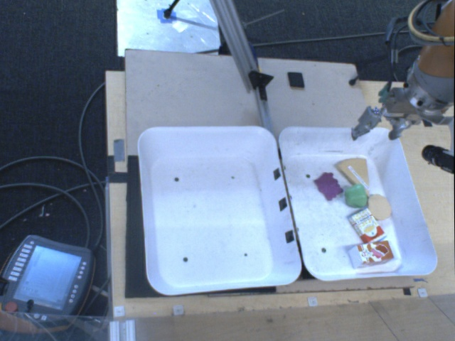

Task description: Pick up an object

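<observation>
My gripper [379,125] hangs over the far rim of the right bin [409,190], fingers spread open with nothing between them. Below it in that bin lie a tan wedge [354,169], a purple piece [328,185], a green block [356,195], a round beige piece [379,207], a small yellow-and-white packet [364,223] and a red-and-white packet [372,252]. All of them sit nearer the camera than the gripper.
The left bin [153,190] stands beside the right one, with black clips [283,204] along the shared rim. A slanted metal pole [238,38] rises behind the bins. A teach pendant [44,275] and cables lie on the floor at left.
</observation>
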Motion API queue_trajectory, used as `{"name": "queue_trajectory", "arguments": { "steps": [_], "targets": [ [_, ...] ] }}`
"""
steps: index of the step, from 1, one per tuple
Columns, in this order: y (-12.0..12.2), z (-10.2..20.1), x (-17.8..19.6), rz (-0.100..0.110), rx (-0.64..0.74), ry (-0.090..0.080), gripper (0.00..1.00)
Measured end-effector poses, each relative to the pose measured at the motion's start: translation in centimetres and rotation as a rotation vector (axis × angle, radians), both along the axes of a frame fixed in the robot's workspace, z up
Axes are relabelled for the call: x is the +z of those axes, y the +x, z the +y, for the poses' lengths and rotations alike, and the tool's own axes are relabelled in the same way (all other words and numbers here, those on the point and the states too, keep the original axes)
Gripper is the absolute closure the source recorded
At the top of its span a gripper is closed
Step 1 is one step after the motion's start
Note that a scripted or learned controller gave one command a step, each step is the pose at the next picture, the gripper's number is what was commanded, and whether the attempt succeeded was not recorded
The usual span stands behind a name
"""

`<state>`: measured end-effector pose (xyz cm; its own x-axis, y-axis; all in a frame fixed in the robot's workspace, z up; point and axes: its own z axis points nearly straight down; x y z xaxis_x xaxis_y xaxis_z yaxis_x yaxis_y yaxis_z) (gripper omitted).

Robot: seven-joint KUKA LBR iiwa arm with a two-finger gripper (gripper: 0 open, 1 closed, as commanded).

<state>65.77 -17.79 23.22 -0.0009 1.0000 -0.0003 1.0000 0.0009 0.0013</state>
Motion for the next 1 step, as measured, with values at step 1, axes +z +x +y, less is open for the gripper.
{"name": "queue_trajectory", "arguments": {
  "steps": [1],
  "targets": [
    [-0.54,0.06,-6.1,0.005,-0.001,0.001,0.0]
  ]
}}
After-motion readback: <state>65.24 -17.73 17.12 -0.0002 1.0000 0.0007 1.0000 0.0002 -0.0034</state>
